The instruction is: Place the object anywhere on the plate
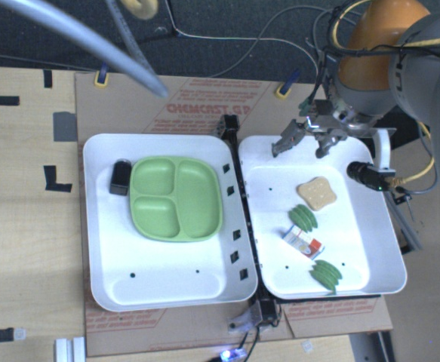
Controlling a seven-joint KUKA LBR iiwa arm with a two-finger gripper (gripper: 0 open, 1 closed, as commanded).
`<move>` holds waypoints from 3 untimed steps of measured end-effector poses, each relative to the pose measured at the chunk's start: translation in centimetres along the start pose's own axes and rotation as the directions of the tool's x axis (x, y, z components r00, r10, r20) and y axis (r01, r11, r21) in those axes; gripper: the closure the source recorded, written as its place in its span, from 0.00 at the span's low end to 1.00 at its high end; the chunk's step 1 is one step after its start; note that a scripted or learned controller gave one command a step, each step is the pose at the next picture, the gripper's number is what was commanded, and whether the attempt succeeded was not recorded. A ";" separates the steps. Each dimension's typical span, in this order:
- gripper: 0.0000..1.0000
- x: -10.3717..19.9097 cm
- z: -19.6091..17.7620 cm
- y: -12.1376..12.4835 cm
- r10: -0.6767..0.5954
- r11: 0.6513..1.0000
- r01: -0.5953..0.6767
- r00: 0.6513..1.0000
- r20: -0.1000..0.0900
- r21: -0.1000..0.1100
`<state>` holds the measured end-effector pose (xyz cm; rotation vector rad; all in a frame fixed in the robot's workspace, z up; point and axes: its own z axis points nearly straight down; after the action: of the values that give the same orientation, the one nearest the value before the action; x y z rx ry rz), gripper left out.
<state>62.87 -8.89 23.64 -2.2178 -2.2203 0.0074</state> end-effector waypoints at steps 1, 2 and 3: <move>0.00 0.3 4.6 -0.6 -0.001 1.000 0.001 1.000 0.000 0.000; 0.00 -0.5 9.5 -1.2 0.001 1.000 -0.001 1.000 0.000 0.001; 1.00 -0.4 8.2 -1.1 -0.002 1.000 0.002 1.000 0.000 -0.002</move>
<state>61.76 -9.25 15.41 -2.2162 -2.2239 0.0043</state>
